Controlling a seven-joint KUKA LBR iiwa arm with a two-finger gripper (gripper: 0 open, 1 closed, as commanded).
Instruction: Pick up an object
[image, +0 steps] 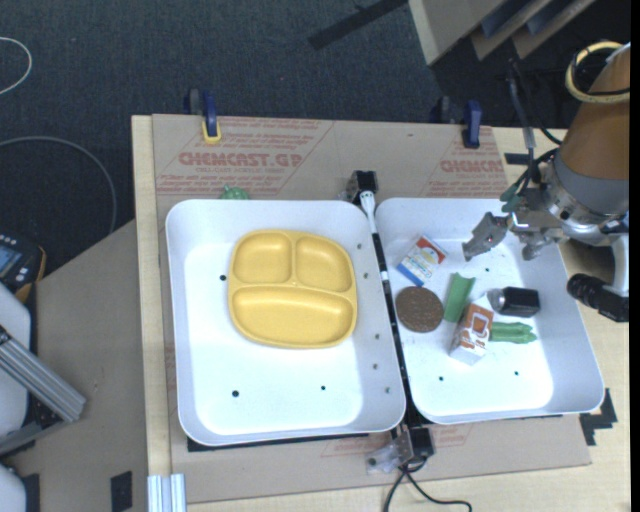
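Observation:
My gripper (508, 240) hangs over the back part of the right bin (560, 385), open, with nothing between its fingers. Below and in front of it lie several small objects: a black block (518, 299), a green stick (458, 297), a brown disc (420, 309), an orange-and-white carton (471, 331), a green piece (513, 333) beside the carton, and a white, blue and red packet (420, 260). The packet is to the gripper's left; the black block is closest, just in front.
A yellow divided plate (293, 288) lies in the left bin (200, 380). The two bins meet along a black-clipped seam (385, 300). Blue clamps (209, 108) hold the board's far edge. Cables hang at the arm's upper right.

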